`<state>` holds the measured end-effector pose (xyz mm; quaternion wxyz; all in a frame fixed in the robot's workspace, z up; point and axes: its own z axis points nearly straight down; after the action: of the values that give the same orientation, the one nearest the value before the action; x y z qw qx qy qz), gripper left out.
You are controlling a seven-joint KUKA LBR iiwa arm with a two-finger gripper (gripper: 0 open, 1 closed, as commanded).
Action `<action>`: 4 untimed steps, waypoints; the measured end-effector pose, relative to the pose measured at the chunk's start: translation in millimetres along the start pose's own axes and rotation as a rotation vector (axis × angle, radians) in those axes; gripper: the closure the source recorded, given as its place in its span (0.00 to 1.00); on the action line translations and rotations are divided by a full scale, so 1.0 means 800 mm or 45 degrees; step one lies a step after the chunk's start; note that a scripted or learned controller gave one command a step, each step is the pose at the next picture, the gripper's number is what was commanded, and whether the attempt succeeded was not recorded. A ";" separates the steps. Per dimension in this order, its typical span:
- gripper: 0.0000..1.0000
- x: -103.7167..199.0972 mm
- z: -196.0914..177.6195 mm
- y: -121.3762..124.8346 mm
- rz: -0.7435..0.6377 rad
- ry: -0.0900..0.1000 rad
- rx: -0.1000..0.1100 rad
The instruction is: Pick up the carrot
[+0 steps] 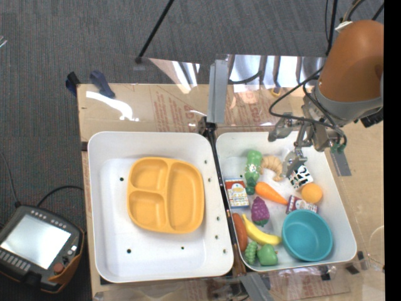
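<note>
My jaws [299, 150] hang over the top edge of the right bin [348, 221], and whether they are parted or closed I cannot tell from up here, though nothing shows between them. The carrot [271, 193] lies in that right bin, down at about seven o'clock from me, near but not under me. Its long axis runs from ten o'clock to four o'clock, thick end toward the cow-patterned block [301, 177], tip toward the red-and-white carton [237, 193]. So the call, as I judge it: slide down and a touch left, then turn to close across that slant. It is crowded in there. Counting: one carrot, one orange [311, 194] just right of it, one purple piece [260, 211] touching close below, one banana [259, 231], one teal bowl [307, 236], one green bottle [253, 165], one tan knobbly piece [272, 163]. A second orange-red long thing [240, 229] lies by the bin's left wall, and I mustn't mistake it. Left bin [113, 243]: one yellow divided plate [166, 194]. Two bins on the worktop [150, 108]
</note>
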<state>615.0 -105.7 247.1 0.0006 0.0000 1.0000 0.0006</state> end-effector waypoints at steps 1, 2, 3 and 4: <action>0.00 0.028 0.169 -0.010 0.097 -0.009 0.001; 0.00 0.022 0.186 -0.011 0.113 -0.004 0.000; 1.00 0.015 0.170 -0.010 0.105 -0.029 0.003; 1.00 0.085 -0.059 -0.038 -0.003 -0.016 0.006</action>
<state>546.6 -135.8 294.4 0.0070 -0.0010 1.0000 -0.0016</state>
